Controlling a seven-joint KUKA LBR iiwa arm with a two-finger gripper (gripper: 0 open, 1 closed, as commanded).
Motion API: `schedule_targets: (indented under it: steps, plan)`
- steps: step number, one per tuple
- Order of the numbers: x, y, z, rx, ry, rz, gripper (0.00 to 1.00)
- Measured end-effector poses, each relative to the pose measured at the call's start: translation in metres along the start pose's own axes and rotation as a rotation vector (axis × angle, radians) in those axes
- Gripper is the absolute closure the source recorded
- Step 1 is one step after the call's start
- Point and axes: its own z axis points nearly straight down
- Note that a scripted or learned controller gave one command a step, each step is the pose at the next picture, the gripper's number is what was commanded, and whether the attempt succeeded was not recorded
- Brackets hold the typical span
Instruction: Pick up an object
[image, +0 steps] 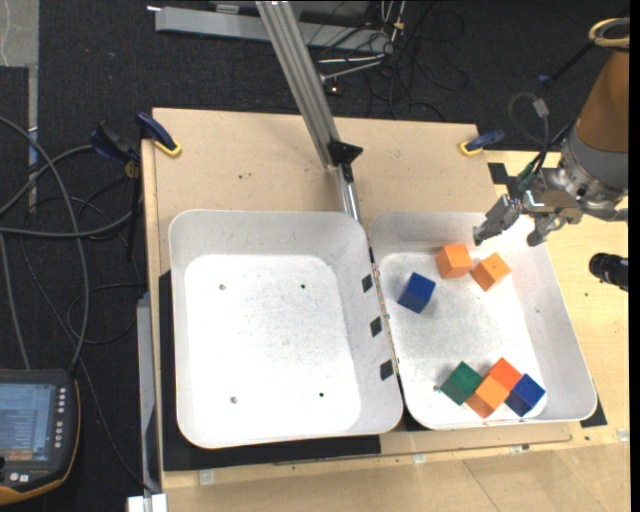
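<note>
Two small orange cubes (453, 260) are sitting in the right bin (560, 330), near its far edge; they are looking rigid, light and easy to pinch across flat opposite faces. The gripper (515, 226) is hovering just above them, fingers spread apart, holding nothing

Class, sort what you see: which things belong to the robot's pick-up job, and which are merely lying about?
Job:
two-finger gripper, open
orange wooden cubes
blue wooden cube
clustered green, orange and blue cubes
right white bin

Lying about:
left white bin
blue clamps
handheld control pendant
</note>
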Motion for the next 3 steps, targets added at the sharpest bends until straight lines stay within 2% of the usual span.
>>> schedule_targets:
  steps: [1, 3]
  plan:
    - [0.000, 0.001, -0.002, -0.005, -0.001, -0.001, 0.00]
    - [-0.014, 0.011, 0.104, 0.001, 0.000, 0.002, 0.00]
